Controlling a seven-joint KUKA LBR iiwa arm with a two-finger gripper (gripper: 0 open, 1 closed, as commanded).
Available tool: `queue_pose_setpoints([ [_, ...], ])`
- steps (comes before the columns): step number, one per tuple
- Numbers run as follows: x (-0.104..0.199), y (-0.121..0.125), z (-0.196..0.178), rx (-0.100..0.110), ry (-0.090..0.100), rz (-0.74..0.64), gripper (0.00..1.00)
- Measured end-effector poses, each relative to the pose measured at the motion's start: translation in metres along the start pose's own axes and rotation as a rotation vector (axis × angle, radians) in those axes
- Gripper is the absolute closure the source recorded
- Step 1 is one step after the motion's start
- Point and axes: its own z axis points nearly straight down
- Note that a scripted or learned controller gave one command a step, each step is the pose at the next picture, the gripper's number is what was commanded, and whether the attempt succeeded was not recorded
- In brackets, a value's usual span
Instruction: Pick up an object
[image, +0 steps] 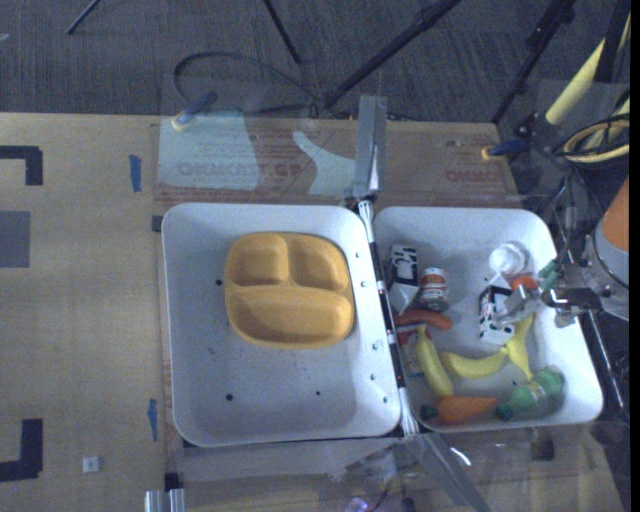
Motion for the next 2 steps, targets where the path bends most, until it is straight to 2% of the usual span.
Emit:
queue_pose_setpoints([
  [1, -0.0071, 0.0071, 0.1492, -0.008, -0.001, 0.083, 0.00],
  [2, -0.0071, 0.0071, 0.1492, -0.008, -0.001, 0.083, 0.00],
])
